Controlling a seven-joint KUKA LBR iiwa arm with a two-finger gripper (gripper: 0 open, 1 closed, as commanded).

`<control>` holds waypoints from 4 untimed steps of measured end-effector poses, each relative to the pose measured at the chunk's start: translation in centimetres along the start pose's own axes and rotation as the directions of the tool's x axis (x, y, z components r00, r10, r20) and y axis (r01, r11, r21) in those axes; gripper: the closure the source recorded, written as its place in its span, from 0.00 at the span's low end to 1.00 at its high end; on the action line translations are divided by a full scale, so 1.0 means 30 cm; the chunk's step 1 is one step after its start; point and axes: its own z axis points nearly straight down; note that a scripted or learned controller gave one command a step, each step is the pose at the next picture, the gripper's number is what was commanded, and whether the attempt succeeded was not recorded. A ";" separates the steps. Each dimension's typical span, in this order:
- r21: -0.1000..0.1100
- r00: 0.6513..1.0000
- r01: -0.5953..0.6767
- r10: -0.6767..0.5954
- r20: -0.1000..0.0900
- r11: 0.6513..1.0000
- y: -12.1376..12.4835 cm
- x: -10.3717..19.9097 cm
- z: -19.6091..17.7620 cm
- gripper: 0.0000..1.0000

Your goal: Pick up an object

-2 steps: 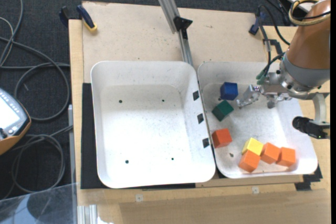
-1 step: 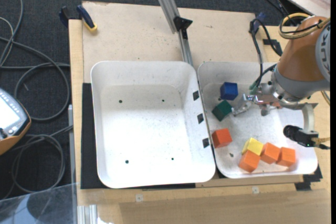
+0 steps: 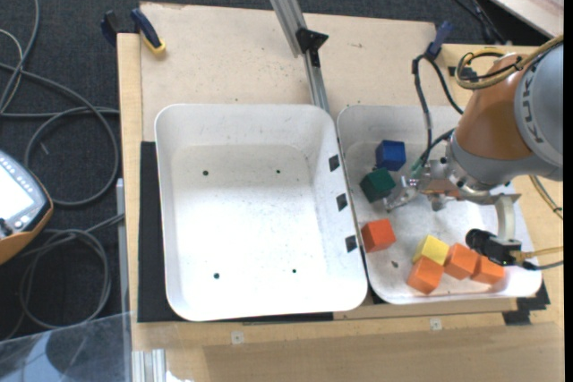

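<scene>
Green block (image 3: 378, 184) sits beside blue block (image 3: 390, 154), end effector (image 3: 410, 190) adjacent.

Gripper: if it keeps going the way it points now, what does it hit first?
Probably the dark green block: the gripper points toward the view's left, and the block sits just past it. Depth is unclear, so it might pass above.

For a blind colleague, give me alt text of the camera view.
The gripper hovers low in the right bin beside a green block, near blue, yellow and orange blocks.

no readable text, labels, numbers anywhere
</scene>
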 end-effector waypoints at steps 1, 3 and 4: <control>-0.008 1.000 0.000 0.000 0.001 1.000 0.007 0.000 -0.047 1.00; -0.015 1.000 0.002 -0.002 0.004 1.000 0.006 -0.023 -0.399 1.00; -0.014 1.000 0.002 -0.002 0.004 1.000 0.010 -0.023 -0.542 1.00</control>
